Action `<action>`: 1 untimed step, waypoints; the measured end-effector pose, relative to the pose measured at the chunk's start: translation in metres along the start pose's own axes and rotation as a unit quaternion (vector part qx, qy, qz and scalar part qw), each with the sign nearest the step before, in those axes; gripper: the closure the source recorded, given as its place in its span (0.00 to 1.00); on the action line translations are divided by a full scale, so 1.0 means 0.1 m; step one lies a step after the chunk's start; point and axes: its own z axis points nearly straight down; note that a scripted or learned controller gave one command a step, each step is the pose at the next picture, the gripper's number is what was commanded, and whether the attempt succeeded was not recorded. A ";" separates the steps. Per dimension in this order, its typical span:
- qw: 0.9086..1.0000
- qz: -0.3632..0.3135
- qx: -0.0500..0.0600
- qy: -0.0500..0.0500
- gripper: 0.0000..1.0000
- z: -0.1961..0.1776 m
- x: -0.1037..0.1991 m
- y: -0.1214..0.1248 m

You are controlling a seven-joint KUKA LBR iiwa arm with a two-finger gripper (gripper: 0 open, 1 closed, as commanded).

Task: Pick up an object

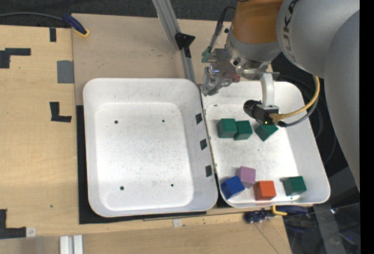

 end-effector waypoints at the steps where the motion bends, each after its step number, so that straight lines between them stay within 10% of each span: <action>1: 1.000 0.001 0.000 -0.001 1.00 0.09 0.43 -0.15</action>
